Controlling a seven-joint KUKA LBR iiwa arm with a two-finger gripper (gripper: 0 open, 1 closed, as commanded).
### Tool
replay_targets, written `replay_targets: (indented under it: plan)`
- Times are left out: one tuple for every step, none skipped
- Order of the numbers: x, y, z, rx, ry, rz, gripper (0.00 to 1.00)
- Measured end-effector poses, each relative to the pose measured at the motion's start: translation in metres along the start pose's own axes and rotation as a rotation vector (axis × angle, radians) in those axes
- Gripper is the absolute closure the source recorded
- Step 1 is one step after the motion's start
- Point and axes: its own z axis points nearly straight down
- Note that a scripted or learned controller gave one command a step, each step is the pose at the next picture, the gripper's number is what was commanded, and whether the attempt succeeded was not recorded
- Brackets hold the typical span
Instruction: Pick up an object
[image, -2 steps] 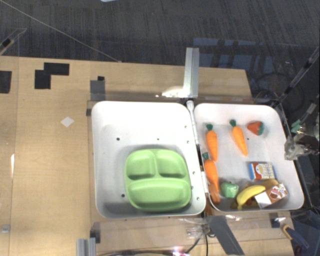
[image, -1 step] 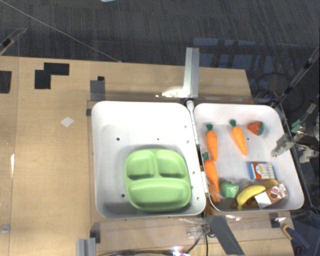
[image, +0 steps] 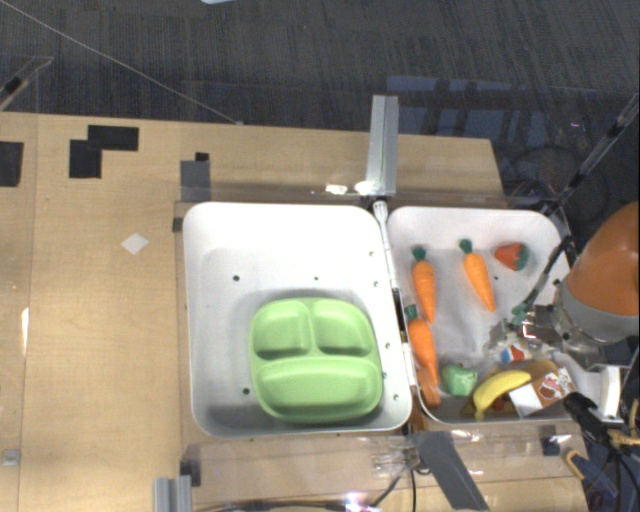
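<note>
Hand (image: 512, 335) low in right bin (image: 445, 222), banana (image: 499, 388) just below

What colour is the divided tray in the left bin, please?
Light green tray, in the camera view.

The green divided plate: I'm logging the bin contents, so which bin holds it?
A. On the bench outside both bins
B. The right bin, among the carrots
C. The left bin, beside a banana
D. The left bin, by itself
D. The green divided plate lies by itself in the left bin, while the carrots and the banana lie in the right bin.
</note>
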Motion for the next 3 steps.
replay_targets:
  plan:
    - [-0.009,0.009,0.005,-0.011,-0.006,-0.323,0.00]
    - [0.049,0.062,0.006,-0.019,-0.004,-0.246,0.00]
    - [0.055,0.066,0.011,-0.025,-0.010,-0.244,0.00]
